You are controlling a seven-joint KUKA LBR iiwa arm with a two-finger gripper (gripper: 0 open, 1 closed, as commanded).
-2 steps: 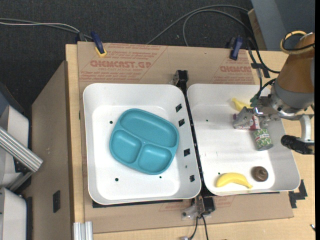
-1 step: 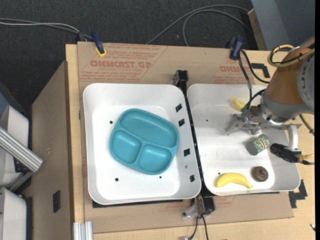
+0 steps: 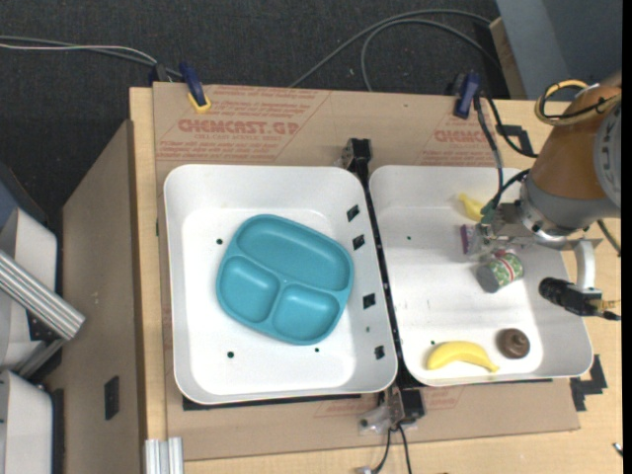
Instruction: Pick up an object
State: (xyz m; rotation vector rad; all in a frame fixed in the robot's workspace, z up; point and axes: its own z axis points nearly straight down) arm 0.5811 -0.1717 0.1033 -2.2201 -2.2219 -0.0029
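camera view | we see the gripper (image 3: 491,250) low in the right bin (image 3: 415,294) over a small can (image 3: 499,272); jaws' state: we cannot tell | banana (image 3: 460,356), brown donut (image 3: 513,343) lie near; teal tray (image 3: 284,277) left | nothing lifted yet

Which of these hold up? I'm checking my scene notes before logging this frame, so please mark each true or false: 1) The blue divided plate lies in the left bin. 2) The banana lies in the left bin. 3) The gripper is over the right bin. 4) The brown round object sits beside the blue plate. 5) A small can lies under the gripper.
1) True: the blue divided plate lies in the left bin.
2) False: the banana lies in the right bin, near its front edge.
3) True: the gripper is over the right bin.
4) False: the brown round object sits in the right bin, right of the banana.
5) True: a small can lies just below the gripper.
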